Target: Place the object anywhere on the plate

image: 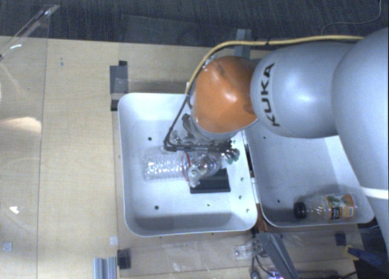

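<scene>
While reaching in from the right across the right bin (292, 174), hangs low over the left bin (137, 126) on the pale wooden worktop (73, 150): grey arm (304, 95) with its orange band (222, 95) above the wrist, gripper (202, 167) beneath that band, close to the bin's middle. Cannot tell whether the gripper is clenched, released or grasping anything, since wrist and cabling cover its tip from above. Just left of the gripper, and seeming to meet it at one end, lies a clear plastic bottle (161, 165) on its side on the white floor of the left bin, crumpled-looking, long axis running left to right. Cannot say whether that end sits inside the gripper or merely beside it. Directly below the gripper, towards the bin's near wall, shows a flat black piece (213, 184), square-edged, partly covered by the wrist; cannot make out whether it belongs to the gripper or lies loose on the bin floor. Well apart, in the near corner of the right bin, lies a second bottle (325, 207) on its side, dark cap pointing left, yellow-orange label around its body, resting against the near wall. Along the arm's upper edge runs a yellow cable (273, 42), curving down behind the orange band.
</scene>
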Controlling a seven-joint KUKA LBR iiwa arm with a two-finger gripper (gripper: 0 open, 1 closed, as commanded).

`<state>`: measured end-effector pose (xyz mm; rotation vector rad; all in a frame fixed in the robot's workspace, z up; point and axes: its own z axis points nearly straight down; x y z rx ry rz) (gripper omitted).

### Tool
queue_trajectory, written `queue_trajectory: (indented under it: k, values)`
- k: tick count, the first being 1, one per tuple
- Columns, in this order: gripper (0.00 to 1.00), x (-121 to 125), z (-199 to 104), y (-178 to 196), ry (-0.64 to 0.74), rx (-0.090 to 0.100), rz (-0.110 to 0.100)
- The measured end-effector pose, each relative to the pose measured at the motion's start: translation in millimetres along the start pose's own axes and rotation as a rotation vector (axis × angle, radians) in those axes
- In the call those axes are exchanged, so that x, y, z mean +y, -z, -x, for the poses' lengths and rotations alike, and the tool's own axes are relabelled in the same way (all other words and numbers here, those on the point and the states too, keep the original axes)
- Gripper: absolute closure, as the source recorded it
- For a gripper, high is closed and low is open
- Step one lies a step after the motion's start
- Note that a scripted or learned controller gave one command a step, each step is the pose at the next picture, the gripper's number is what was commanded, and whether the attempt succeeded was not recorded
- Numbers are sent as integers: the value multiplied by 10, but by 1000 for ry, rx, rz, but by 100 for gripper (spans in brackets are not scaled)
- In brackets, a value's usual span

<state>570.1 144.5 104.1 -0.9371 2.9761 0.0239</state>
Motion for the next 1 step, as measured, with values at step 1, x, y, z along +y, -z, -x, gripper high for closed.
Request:
queue_trajectory:
  k: [1]
  values:
    - [100, -3, 39, 125, -5, -13, -2]
